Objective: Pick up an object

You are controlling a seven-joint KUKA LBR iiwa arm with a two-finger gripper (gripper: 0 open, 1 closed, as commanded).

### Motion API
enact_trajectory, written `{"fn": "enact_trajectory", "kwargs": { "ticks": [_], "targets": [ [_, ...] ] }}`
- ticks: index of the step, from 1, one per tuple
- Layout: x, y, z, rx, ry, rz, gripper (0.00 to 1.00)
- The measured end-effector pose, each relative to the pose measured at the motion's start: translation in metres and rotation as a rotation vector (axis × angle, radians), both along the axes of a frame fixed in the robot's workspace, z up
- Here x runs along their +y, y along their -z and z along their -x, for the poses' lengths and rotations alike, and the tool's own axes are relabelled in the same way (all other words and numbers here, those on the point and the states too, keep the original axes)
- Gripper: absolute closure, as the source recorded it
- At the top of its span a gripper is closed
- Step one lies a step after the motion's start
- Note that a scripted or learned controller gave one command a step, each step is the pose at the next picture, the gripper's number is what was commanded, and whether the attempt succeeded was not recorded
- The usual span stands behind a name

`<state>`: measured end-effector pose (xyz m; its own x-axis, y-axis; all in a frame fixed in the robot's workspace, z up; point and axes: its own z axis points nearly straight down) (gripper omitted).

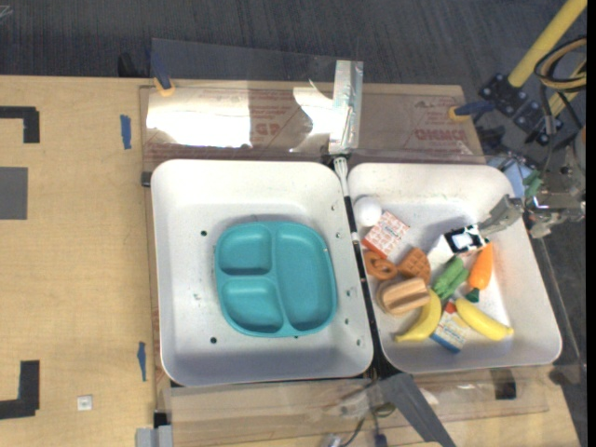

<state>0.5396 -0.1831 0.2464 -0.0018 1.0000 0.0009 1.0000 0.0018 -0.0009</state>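
The right bin holds a heap of toy food. A white ball lies by its left wall, with a red and white carton beside it. Below these are a pretzel, a brown cookie and a hot dog. A banana curves under the hot dog, and a second banana lies to its right. A green pepper, a carrot and a black and white block sit in the middle. My gripper hangs over the bin's right rim, just right of the block, and holds nothing that I can see.
The left bin carries a teal divided plate. A small blue and white box lies between the two bananas. A clear panel stands behind the bins. Cables and a yellow pole crowd the far right.
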Motion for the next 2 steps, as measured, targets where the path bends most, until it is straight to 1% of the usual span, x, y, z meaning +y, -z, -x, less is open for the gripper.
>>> {"fn": "enact_trajectory", "kwargs": {
  "ticks": [1,2],
  "targets": [
    [0.002,-0.071,-0.023,-0.01,-0.092,0.003,0.0],
    [0.041,0.059,0.05,0.007,-0.198,-0.003,0.0]
  ]
}}
